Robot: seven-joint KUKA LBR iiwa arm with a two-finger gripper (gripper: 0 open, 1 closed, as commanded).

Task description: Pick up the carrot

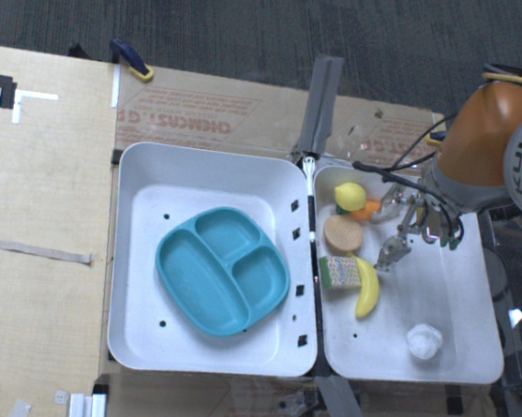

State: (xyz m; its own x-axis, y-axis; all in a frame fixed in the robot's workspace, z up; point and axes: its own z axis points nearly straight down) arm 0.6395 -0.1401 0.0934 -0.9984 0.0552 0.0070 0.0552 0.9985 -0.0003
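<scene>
Your right bin (476,305) holds: carrot (367,207), mostly hidden behind the lemon (349,196) at the far left corner; gripper (393,252) hanging just right of it over bare floor, finger state too blurred to tell.

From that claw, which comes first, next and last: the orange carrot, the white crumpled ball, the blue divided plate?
1. Orange carrot, just left of the claw, right bin.
2. White crumpled ball, below the claw, same bin's near corner.
3. Blue divided plate, far left, in the other bin.
</scene>
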